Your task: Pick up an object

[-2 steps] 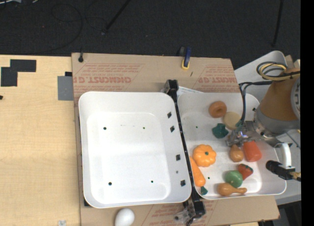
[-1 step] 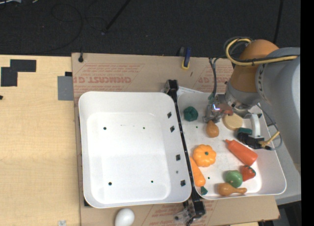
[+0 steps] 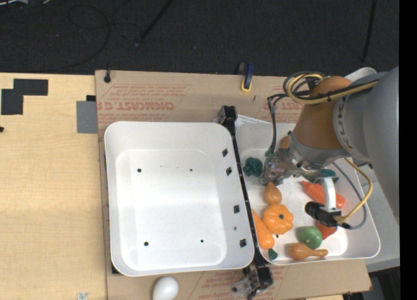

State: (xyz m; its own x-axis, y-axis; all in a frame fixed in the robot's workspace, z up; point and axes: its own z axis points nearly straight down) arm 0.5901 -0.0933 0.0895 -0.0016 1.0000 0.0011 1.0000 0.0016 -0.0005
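Bins sit side by side on the bench: the left bin with bare white floor, the right bin full of toy produce. In the right bin an orange pumpkin lies near the middle. Just above it is a small tan gourd, its long axis roughly upright in the view, narrow end toward the gripper. Right of the pumpkin is a green piece, and below that a tan squash lying crosswise, stem to the right. A teal piece lies up-left of the pumpkin. The gripper hangs just above the gourd, close to its top; whether its fingers are parted or closed cannot be told.
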